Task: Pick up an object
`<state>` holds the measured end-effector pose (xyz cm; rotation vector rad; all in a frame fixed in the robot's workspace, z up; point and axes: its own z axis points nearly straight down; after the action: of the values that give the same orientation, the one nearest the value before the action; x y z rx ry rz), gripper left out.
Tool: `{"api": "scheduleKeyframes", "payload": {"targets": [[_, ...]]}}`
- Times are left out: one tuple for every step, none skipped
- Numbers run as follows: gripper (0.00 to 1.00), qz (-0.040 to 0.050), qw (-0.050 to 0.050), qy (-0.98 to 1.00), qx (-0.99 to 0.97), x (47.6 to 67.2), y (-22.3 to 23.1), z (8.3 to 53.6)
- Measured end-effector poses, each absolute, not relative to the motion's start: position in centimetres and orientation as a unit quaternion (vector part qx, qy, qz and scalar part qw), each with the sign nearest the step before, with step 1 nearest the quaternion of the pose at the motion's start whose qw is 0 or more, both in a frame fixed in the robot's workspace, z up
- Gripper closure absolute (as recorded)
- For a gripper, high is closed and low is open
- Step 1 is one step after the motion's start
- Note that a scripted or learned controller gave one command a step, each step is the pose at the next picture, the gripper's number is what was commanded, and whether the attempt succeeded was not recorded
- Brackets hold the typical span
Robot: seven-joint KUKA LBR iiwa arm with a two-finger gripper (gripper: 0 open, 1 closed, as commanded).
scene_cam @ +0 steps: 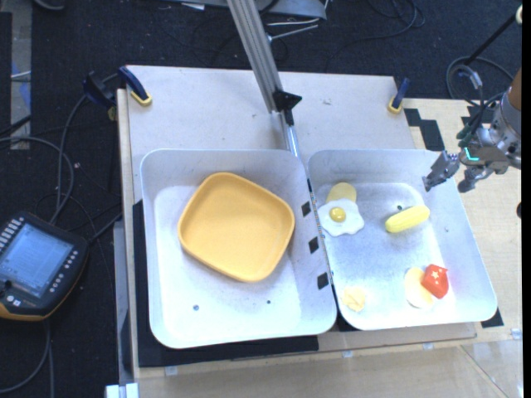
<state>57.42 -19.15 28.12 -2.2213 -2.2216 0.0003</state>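
Yellows on white bins
Orange-yellow plate (236,225) in the white left bin (158,305); white fried egg (341,217) with yellow yolk, yellow corn piece (407,219) and red tomato piece (435,281) in the white right bin (465,247).

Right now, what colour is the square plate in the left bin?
Yellow-orange: the square plastic plate is one plain colour, seen clearly in the camera view.

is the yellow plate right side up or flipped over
Right side up. The yellow plate lies flat in the left bin, its raised rim and hollow inside facing the camera, with nothing on it.
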Motion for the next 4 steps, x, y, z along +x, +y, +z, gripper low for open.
{"api": "scheduleKeyframes", "payload": {"targets": [[0.00,0.0001,0.000,-0.707,-0.707,57.4,-19.1,28.1],[0.00,0.0010,0.002,-0.707,-0.707,57.5,-18.3,23.5],[0.00,0.0012,0.002,-0.707,-0.707,57.6,-18.8,19.0],[0.00,0.0012,0.002,-0.707,-0.707,56.9,-18.2,14.3]]}}
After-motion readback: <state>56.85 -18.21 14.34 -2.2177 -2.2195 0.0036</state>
